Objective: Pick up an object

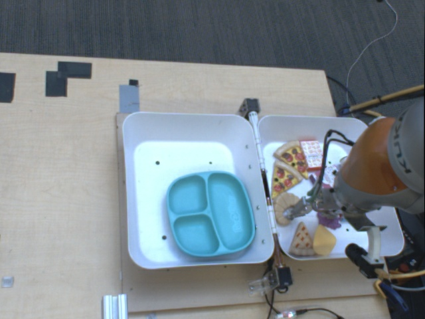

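Observation:
The right bin point(312, 120) holds several toy foods. Two pizza slices point(291, 155) lie at its left, with a red and white box point(311, 153) beside them. A beige round piece point(285, 203) sits lower down. A third pizza slice point(301, 239) and a yellow wedge point(325, 240) rest near the front wall. My gripper point(300, 209) is low in this bin, right beside the beige piece. A purple item point(328, 218) peeks out under the wrist. The arm's orange band point(372, 161) hides the bin's right part.
The left bin point(179, 121) holds a light blue plate point(211, 213) with three compartments. A clamp point(250, 106) sits at the back where the two bins meet. Cables point(279, 281) lie at the front edge of the bench.

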Robot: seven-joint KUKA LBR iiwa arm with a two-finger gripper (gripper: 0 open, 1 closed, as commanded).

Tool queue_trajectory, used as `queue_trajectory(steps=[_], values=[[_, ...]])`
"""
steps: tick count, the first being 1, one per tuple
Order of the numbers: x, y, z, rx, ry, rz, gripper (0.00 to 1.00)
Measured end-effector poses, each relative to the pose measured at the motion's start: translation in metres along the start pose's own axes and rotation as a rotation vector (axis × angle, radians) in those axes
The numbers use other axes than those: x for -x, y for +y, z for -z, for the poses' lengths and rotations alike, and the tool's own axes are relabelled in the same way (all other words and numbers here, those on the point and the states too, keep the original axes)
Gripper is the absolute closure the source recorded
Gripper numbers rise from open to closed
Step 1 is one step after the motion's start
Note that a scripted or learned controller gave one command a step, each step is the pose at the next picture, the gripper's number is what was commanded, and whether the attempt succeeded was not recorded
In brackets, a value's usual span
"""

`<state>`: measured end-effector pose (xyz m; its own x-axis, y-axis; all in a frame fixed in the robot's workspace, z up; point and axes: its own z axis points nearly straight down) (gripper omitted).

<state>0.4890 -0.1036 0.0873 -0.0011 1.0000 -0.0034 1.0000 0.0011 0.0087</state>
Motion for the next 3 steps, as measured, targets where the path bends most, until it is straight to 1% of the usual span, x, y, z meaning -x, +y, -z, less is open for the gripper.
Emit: queue_trajectory(steps=[1,2,3], values=[[-0.001,0.002,0.011,0.006,0.000,0.002,1.00],[-0.049,0.056,0.098,-0.004,0.004,0.005,1.00],[-0.048,0.055,0.097,-0.007,0.004,0.005,0.00]])
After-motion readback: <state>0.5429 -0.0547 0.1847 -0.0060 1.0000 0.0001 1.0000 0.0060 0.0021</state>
